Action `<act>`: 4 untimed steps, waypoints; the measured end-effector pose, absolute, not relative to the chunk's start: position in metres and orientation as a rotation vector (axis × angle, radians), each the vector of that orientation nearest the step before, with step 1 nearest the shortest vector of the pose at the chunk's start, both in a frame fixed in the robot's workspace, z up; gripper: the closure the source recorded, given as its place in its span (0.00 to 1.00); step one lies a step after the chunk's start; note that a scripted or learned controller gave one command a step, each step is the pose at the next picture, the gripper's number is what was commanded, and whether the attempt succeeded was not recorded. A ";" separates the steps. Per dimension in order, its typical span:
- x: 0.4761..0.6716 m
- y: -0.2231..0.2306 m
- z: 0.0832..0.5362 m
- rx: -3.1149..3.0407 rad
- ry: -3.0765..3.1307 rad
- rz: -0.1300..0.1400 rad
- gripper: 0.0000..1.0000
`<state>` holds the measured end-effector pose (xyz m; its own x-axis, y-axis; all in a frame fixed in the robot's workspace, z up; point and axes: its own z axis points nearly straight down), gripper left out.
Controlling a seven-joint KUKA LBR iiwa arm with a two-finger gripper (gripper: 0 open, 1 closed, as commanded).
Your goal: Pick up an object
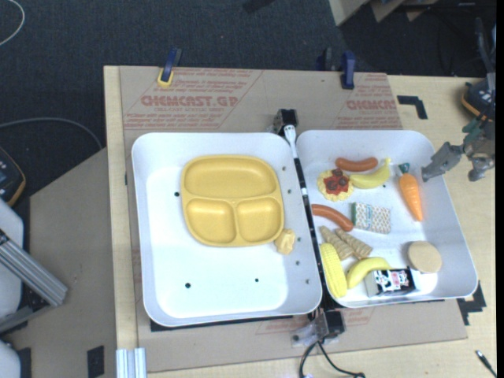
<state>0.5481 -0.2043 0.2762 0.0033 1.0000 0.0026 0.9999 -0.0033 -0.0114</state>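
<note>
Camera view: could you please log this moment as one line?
gripper: at right bin's right rim, holding nothing | carrot: nearest, in bin | yellow tray: left bin

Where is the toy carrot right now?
The toy carrot lies in the right bin, near its upper right wall, right of the banana and sausage, just left of the gripper.

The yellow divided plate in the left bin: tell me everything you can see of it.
The yellow divided plate looks like matte plastic, a rounded rectangle with three compartments: one wide section along its far side and two smaller ones along the near side. It lies flat and right way up on the floor of the left bin, toward the bin's far right part. All three compartments look bare. A small pale yellow food piece sits against its near right corner.
</note>
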 end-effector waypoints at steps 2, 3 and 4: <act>0.545 -0.194 0.232 -2.217 -2.217 0.004 0.00; 0.541 -0.186 0.171 -2.216 -2.217 0.004 0.00; 0.546 -0.194 0.119 -2.217 -2.216 0.004 0.00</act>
<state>0.5463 -0.1937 0.1188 0.0005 1.0000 0.0027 1.0000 -0.0005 -0.0064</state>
